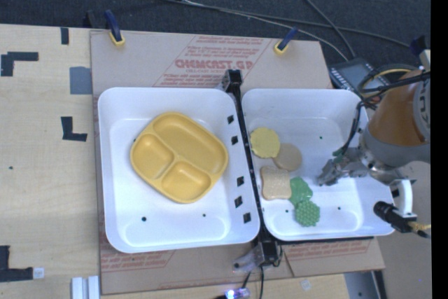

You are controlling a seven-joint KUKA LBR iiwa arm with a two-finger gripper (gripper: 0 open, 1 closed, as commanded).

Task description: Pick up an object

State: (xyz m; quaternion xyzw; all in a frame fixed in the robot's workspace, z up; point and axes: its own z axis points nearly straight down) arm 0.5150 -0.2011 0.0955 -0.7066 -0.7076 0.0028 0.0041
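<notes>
White plastic formed two shallow bins side by side on a cardboard-covered bench, seen from above at a slant. The left bin (112, 150) held a yellow divided tray (179, 156), lying flat and slightly turned. The right bin (329, 108) held a small cluster against its left wall: a yellow disc (265, 142) farthest from the viewer, a tan disc (288, 157) just beside it, a pale toast-like slab (276, 184) nearer, and two green waffle-textured pieces (303, 201) touching each other at the near end. The grey arm (395, 126), with its orange band, reached in from the right, and the gripper (336, 171) hung over the bin floor just right of the cluster, apart from every piece. Whether its jaws were spread or closed could not be told, since they appeared only as a small dark blur. Nothing was visibly between them, so the pick looked not yet made. To do it well, the gripper would probably need to shift left over a single item. The green pieces lay closest, but they touched, so a grasp there risked nudging both. The pieces looked thin and flat, so the fingers would likely have to come down low and straddle an edge.
</notes>
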